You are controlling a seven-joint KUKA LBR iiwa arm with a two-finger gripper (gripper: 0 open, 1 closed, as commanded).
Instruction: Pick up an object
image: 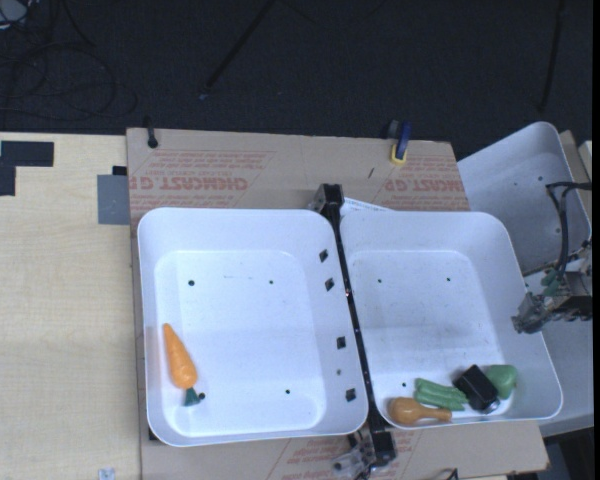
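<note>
Gripper (542, 313) sits at the far right, just outside the right bin's outer rim, with dark cables looping above it; it is small and blurred, so I cannot tell whether it is wide or narrow, and nothing is seen held in it

Pale wooden bench (50, 298) spreads to the left, and a brown cardboard sheet (280, 168) with red print lies under both bins. The left bin (230, 230) and the right bin (420, 230) are the 2 shallow white trays, side by side, with a black divider strip (343, 308) running along their shared edge.

In the left bin, an orange toy carrot (179, 358) lies near the left wall toward the front, its dark green stem end (192, 398) pointing to the front corner.

In the right bin, 4 items crowd the front right corner: a green pod-like toy (440, 395), a yellow-orange pear-shaped toy (417, 411) just in front of it, a black block (477, 388) tilted against the pod's right end, and a light green rounded piece (502, 376) touching the block

A small yellow and blue clamp (400, 146) stands on the cardboard's rear edge
</note>
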